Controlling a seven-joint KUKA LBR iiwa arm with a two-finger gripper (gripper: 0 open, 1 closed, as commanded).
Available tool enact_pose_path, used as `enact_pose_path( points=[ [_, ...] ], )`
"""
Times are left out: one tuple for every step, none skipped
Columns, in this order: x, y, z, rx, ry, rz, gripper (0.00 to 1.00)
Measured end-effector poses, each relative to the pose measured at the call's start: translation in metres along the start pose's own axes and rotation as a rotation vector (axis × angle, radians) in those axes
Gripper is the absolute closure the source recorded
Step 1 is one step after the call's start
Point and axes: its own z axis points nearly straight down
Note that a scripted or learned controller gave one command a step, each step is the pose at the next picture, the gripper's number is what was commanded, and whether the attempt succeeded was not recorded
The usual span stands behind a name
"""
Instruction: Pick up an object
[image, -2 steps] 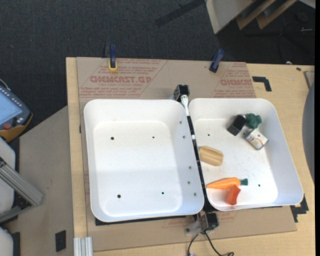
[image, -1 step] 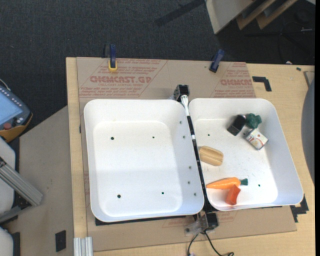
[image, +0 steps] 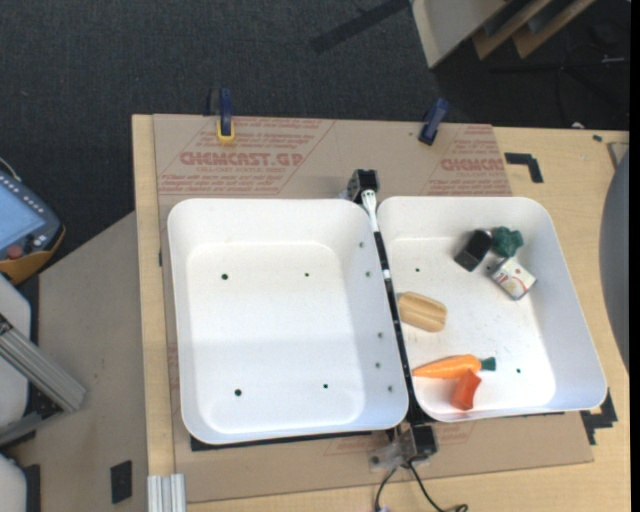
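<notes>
On my left, the left bin (image: 265, 320) gives me nothing to grasp. In the right bin (image: 560, 330) I see a tan block (image: 422, 311) near the divider, a carrot (image: 452, 368) touching an orange piece (image: 465, 391) by the front wall, and black, green and white bits huddled at the back. I'd go for the block: it lies apart. The hand's state I cannot tell
</notes>
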Motion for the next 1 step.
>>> enact_pose_path(
  points=[
    [0.0015, 0.0023, -0.0105, -0.021, 0.005, 0.000, 1.00]
  ],
)
